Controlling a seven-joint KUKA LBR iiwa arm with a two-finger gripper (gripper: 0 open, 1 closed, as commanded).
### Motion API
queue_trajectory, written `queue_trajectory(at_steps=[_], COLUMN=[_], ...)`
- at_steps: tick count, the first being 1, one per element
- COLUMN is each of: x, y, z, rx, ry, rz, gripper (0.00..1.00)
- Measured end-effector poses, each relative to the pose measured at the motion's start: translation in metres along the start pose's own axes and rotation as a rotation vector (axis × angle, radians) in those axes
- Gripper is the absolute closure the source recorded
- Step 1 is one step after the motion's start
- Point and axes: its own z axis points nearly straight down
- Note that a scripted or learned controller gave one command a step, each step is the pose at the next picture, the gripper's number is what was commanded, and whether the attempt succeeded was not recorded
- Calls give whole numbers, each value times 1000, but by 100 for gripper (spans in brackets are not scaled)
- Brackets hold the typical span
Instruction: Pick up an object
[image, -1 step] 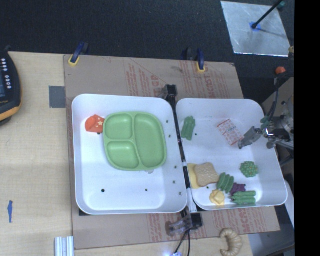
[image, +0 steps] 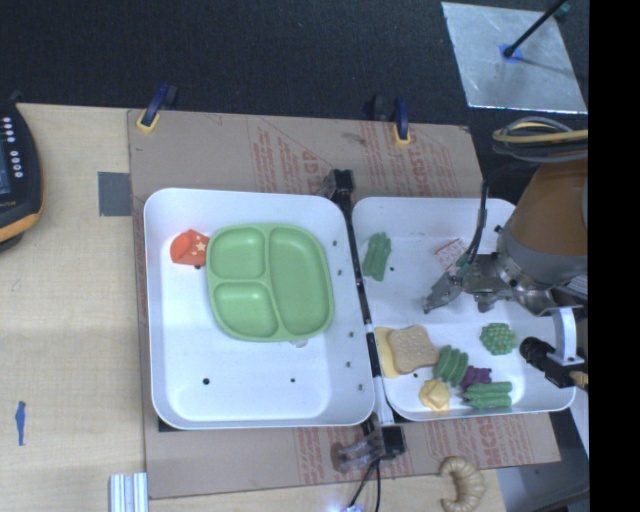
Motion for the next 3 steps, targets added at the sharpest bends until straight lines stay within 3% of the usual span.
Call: queue_trajectory(at_steps=[1,2,3], x=[21,71,33], y=[92,50,-17], z=[-150,-41,-62], rx=[-28,6,-1], ry=[-7,0,-3], rz=[0,1,10], gripper=[0,0,0])
